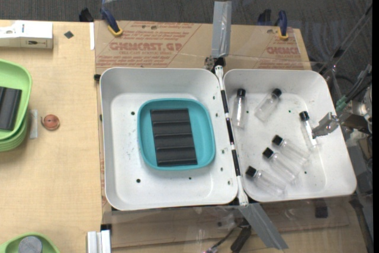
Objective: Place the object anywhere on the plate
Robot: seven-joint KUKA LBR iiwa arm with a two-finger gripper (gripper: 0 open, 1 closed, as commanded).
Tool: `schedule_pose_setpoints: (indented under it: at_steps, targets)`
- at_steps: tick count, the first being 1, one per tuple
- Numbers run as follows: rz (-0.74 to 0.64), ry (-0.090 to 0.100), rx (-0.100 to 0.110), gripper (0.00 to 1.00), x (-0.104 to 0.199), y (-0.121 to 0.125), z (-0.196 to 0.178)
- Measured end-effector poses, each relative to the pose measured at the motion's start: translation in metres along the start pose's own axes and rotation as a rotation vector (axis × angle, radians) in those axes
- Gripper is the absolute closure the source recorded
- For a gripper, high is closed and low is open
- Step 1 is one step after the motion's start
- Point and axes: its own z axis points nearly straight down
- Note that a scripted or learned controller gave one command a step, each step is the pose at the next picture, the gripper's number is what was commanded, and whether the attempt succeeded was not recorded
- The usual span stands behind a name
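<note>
Two white bins fill the middle of the frame. The left bin (pixel 118 181) holds a teal plate (pixel 146 139) with a black ribbed insert (pixel 173 137) on it. The right bin (pixel 337 178) holds six clear vials with black caps, scattered apart: one (pixel 239 106) near the dividing edge, one (pixel 267 105) at upper centre, one (pixel 307 129) beside the gripper, three (pixel 280 162) clustered lower down. The gripper (pixel 325 125) sits at the right bin's right rim; whether it is open or closed cannot be told.
</note>
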Motion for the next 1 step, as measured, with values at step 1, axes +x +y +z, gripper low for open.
schedule_pose_setpoints:
  at_steps: [1]
  targets:
    - [0.004, 0.000, -0.001, 0.00, -0.0107, 0.0240, -0.0279]
